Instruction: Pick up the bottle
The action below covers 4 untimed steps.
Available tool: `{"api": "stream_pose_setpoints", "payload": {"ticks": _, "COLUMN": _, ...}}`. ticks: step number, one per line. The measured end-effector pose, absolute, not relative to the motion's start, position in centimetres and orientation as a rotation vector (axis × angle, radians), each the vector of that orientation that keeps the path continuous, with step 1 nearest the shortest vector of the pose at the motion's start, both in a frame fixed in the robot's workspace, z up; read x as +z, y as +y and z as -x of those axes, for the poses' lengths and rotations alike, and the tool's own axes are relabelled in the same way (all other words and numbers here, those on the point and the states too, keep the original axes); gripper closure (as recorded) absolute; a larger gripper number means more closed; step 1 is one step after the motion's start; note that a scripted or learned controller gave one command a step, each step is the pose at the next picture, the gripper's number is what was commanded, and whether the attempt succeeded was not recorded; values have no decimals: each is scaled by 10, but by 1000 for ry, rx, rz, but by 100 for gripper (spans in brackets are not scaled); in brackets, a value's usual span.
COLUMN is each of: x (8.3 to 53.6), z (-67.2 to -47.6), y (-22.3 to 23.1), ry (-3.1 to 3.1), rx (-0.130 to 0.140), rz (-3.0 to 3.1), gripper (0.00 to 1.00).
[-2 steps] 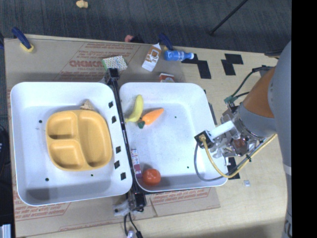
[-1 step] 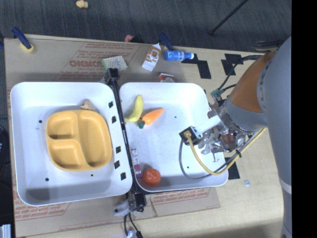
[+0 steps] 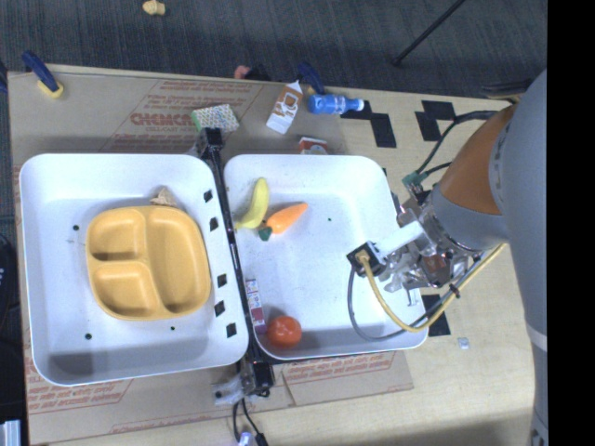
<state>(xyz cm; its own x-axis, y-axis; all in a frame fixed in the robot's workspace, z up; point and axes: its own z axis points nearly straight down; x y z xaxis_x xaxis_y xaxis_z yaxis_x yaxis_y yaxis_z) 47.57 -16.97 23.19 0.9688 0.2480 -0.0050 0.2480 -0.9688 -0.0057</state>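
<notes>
Grey and broad, the arm (image 3: 521, 203) with its orange band comes in over the right rim of the right bin (image 3: 372, 170), which serves as the landmark for everything else. Its hand (image 3: 409, 272) hangs just inside that bin's right wall, toward the near corner, amid cables and a yellow hose loop (image 3: 395, 309); whether it is clenched or released I cannot tell, and nothing can be made out in its grasp.

Inside the right bin lie 3 things, all well apart from the hand: a tomato (image 3: 284, 330) at the near-left corner, a carrot (image 3: 284, 218) toward the far-left part, and a banana (image 3: 255, 203) just beside the carrot against the left wall.

Left of the right bin, touching it along a black divider, sits the left bin (image 3: 56, 179), bearing a yellow 3-compartment plate (image 3: 147, 261).

Beyond the right bin's far rim, out on the counter (image 3: 465, 407), lies the blue bottle (image 3: 330, 105) on its side, outside both bins and far from the hand. A small carton (image 3: 284, 107) rests just left of it, and a patterned sponge (image 3: 216, 116) lies farther left.
</notes>
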Motion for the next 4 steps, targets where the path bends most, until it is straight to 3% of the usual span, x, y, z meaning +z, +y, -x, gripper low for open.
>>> {"api": "stream_pose_setpoints", "payload": {"ticks": 4, "x": 271, "z": -477, "y": -168, "ry": -437, "rx": 25, "rz": 3092, "gripper": 100}}
